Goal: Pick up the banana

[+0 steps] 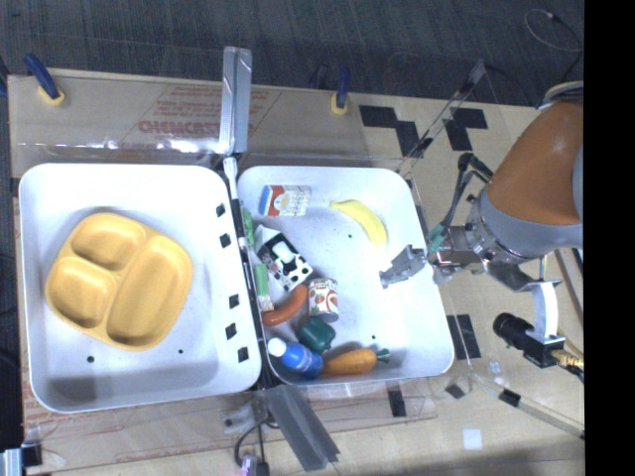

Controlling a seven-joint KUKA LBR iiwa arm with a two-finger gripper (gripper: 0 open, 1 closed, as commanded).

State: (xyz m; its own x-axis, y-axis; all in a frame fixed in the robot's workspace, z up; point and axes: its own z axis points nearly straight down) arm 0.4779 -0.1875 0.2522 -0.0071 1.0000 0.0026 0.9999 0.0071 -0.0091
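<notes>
Tan bench [516, 127], two white bins side by side (left bin [40, 296], right bin [422, 305]), black tape patches [392, 119]

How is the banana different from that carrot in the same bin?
The banana is yellow and curved; the carrot is orange and nearly straight. The banana lies near the bin's far edge, apart from other items; the carrot lies at the near edge beside a blue bottle. Both are long and lying flat.

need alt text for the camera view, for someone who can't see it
A yellow banana lies near the back of the right-hand white bin, with the robot's gripper just in front of it, nothing visible between its fingers. That bin also holds a carrot, a sausage and small packages; the left bin holds a yellow divided tray.
</notes>
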